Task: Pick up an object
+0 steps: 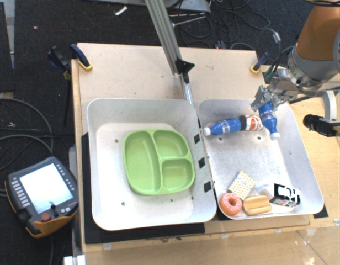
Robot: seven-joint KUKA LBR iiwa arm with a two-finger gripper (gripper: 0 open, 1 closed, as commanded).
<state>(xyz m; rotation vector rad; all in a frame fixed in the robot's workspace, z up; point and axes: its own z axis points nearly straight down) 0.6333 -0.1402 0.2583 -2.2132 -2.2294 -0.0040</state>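
Observation:
My gripper (265,105) hangs over the far right corner of the right bin (302,164). A small blue bottle (269,120) slants down from between its fingers, white cap lowest, so the gripper is shut on it. Just left of it a longer blue bottle (229,126) with an orange and white label lies on its side on the bin floor, white cap pointing left. The two bottles nearly touch at the label end.
At the right bin's near edge lie a pink donut (232,203), a bread roll (256,205), a checkered wafer (242,185) and a black-and-white item (286,194). A green divided plate (159,160) sits in the left bin (104,148). A metal pole (167,32) slants down between the bins.

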